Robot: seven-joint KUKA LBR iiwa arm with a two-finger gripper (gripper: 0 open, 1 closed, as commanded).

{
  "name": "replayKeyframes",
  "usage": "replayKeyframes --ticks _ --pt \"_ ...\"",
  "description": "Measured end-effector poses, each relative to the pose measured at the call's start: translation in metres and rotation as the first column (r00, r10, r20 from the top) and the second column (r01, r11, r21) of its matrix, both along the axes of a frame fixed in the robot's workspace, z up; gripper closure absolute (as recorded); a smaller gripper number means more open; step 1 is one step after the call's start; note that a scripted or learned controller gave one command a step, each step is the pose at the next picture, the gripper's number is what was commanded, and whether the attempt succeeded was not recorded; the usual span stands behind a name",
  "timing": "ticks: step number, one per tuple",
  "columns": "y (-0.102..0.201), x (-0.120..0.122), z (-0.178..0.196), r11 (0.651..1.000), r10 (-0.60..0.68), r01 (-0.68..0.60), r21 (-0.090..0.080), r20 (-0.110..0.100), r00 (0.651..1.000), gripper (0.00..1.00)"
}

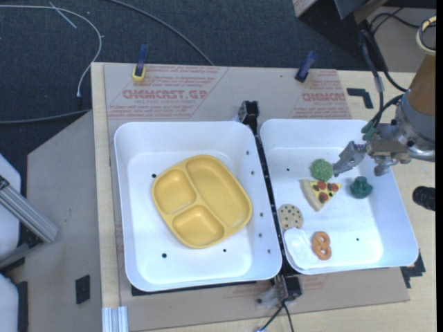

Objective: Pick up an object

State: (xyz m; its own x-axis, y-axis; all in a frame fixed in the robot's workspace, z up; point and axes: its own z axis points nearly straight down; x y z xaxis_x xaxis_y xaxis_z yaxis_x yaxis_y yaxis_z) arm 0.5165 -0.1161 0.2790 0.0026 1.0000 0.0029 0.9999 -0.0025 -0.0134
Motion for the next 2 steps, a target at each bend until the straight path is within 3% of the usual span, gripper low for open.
replayKeyframes --ticks 1,2 --pt "0.000 0.002 0.006 1.000 0.003 -0.003 -0.002 0.012 1.000 0.00" --pt "0.009 0.007 -0.044 1.000 0.003 -0.003 0.000 0.006 1.000 0.00"
